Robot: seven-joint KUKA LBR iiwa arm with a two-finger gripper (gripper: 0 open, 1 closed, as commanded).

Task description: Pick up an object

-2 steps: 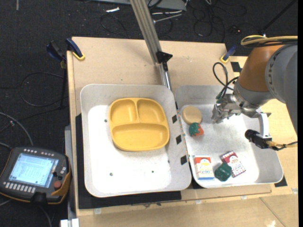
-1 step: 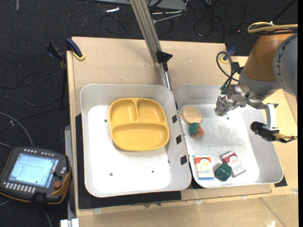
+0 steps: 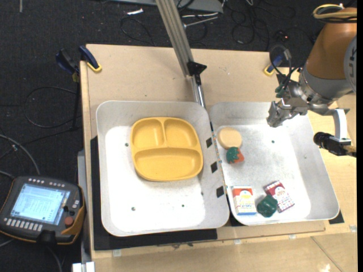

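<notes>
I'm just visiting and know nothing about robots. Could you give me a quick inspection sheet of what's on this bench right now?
Surface: bench bearing left bin and right bin.
Job's things: right bin holds tan disc, green-red toy, white box, green lump, red-white pack.
Clutter: yellow tray in left bin.
Grippers: gripper over right bin's far edge, apart from the things.
Cables: black cables on floor behind bench.
Surroundings: pendant at left, blue clamps.

1. The left bin (image 3: 113, 208) holds a sectioned tray (image 3: 167, 149) near its back right.
2. In the right bin (image 3: 306, 169), a round block (image 3: 229, 137) lies by the left edge, touching a small toy (image 3: 235, 156) in front of it.
3. Along the front edge lie a carton (image 3: 243, 200), a lump (image 3: 266, 206) and a packet (image 3: 279, 195).
4. The gripper (image 3: 276, 118) hangs over the back edge.
</notes>
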